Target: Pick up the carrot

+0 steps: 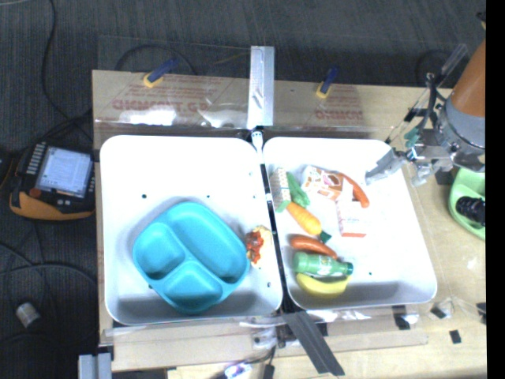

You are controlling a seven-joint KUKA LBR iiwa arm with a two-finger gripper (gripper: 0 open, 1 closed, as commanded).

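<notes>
- Carrot [303, 216]: right bin [410, 235], near its left wall, green top pointing to the far edge.
- Just nearside of it: red-orange vegetable [314, 245], green bottle [323, 266], banana [319, 284].
- End effector [384, 166]: over right bin's far right corner, fingers spread, pinching nothing.
- Blue tray [189, 255]: left bin [126, 172].

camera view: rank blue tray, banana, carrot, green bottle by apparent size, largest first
1. blue tray, by far the largest.
2. banana.
3. green bottle, close to the banana; unsure.
4. carrot, close to the bottle.
</notes>
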